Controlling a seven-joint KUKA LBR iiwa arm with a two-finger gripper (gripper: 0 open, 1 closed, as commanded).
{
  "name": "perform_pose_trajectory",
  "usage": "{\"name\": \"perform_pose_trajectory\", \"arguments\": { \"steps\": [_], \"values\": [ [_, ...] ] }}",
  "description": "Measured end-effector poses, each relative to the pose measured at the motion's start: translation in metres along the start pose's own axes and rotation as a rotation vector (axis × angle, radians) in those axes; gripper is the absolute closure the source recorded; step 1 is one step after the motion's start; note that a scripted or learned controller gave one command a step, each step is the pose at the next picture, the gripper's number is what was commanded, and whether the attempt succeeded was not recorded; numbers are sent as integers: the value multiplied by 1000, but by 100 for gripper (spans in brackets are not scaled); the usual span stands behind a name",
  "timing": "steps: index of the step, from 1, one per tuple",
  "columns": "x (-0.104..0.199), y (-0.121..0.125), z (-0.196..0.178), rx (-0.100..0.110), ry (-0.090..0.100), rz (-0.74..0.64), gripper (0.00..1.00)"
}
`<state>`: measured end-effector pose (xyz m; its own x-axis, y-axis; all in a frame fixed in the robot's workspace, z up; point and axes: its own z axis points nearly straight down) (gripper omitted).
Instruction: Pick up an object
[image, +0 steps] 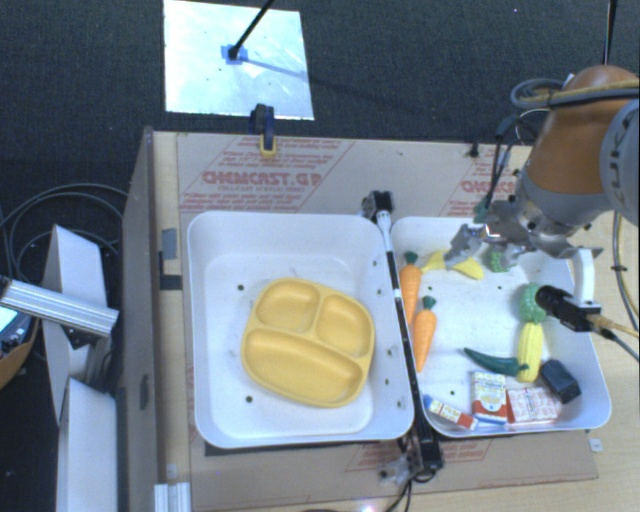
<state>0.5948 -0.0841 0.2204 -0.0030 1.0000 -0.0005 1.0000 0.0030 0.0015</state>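
My gripper hangs over the back of the right bin, below the arm's orange band. Right under it lie a yellow piece and a small green piece; whether it touches either I cannot tell. Two carrots lie along the bin's left side. A corn cob with a green top sits at the right. A dark green pepper lies mid-bin. Red-and-white cartons and a black block rest at the front.
The left bin holds a yellow compartment tray. A divider rail runs between the bins. A black-tipped white part and cables hang from the arm over the right bin's right side.
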Motion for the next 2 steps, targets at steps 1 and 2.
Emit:
{"name": "perform_pose_trajectory", "arguments": {
  "steps": [1, 2],
  "values": [
    [-14, -9, 142, 2, 0, 5, 0],
    [-43, 73, 136, 18, 4, -3, 0]
  ]
}}
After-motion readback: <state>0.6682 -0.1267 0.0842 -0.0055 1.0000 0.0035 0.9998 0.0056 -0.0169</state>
